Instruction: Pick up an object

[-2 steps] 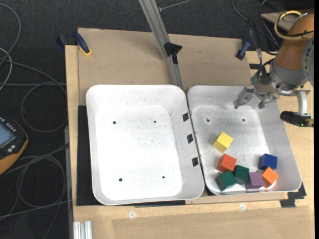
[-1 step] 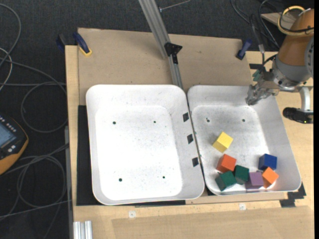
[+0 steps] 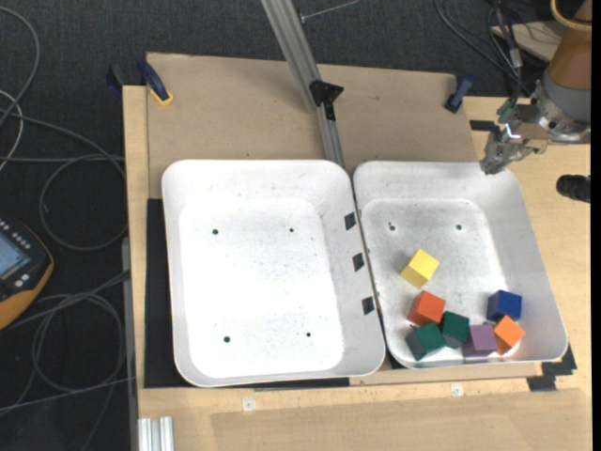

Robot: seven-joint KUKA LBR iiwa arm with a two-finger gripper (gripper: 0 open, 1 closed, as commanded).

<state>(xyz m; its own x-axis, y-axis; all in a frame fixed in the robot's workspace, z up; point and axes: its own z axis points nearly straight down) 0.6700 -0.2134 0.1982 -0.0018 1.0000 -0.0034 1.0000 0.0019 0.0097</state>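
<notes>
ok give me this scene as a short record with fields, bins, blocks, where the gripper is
left bin: white, shallow, no blocks visible in it
right bin: white, shallow, holds all seven blocks
yellow block: apart from the rest, near the bin's middle
cluster at near edge: red-orange block, two green blocks, purple block, orange block, blue block
gripper: above the right bin's far right corner, well away from the blocks, holding nothing visible
arm: enters from the upper right
</notes>
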